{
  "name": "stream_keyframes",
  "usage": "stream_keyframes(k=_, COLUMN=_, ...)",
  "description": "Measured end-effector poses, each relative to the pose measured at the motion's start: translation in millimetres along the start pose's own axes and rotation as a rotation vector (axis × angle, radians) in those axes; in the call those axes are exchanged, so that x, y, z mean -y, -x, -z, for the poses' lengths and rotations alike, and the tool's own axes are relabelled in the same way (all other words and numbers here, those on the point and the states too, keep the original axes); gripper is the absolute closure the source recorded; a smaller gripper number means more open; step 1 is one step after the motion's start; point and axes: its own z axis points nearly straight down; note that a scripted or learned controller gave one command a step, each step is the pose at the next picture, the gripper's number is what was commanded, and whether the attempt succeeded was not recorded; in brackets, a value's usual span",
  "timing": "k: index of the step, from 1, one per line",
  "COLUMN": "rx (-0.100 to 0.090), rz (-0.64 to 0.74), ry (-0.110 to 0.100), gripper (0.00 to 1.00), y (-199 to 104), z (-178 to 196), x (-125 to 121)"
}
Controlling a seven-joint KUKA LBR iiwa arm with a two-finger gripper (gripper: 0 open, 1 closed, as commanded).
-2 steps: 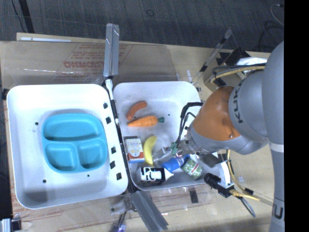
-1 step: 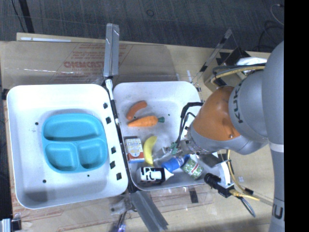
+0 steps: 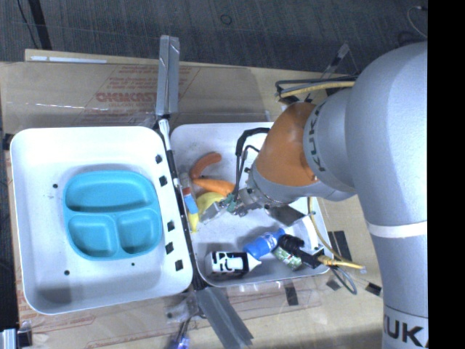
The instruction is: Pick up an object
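Approach step, reaching down into right bin [image 3: 218, 133].
Hovering with tool [image 3: 231, 205] just beside yellow object [image 3: 209, 202], near orange piece [image 3: 205, 163]; cannot tell how tool stands, so judging nothing as gripped. Probably needing next a straight descent over yellow object, then closing and lifting clear of blue bottle [image 3: 263, 246].

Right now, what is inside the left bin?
The left bin holds a blue divided tray with three compartments, lying flat near the middle. Nothing shows in its compartments. Whatever lies beneath the tray is covered.
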Motion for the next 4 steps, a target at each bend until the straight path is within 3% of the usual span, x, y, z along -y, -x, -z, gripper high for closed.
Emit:
stream_keyframes(k=1, rx=0.012, rz=0.021, ry=-0.024, gripper=0.0, y=35, z=-1, x=-50)
stream_keyframes(k=2, rx=0.008, rz=-0.123, ry=-0.01, gripper=0.0, y=56, z=3, x=-98)
stream_keyframes(k=3, rx=-0.01, rz=0.163, ry=-0.039, gripper=0.0, y=70, z=-6, x=-102)
stream_keyframes(k=4, rx=-0.008, rz=0.25, ry=-0.045, gripper=0.0, y=61, z=-6, x=-103)
